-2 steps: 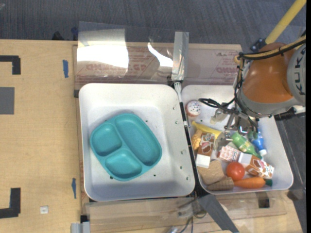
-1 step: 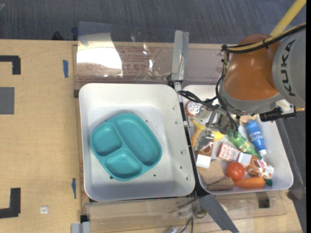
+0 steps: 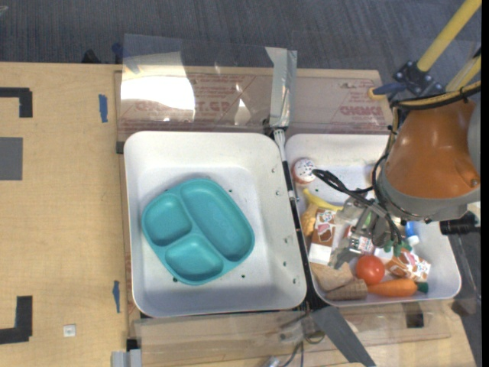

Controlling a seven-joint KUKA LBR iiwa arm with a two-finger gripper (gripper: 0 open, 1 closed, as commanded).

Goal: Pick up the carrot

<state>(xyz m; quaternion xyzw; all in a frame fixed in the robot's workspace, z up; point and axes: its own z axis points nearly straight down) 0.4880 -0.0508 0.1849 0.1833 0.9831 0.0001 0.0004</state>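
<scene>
L bin: tray inside | R bin: carrot front, tomato just behind

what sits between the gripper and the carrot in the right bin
In the camera view, a red tomato lies between the gripper and the carrot, sitting just above the carrot's left end.
</scene>
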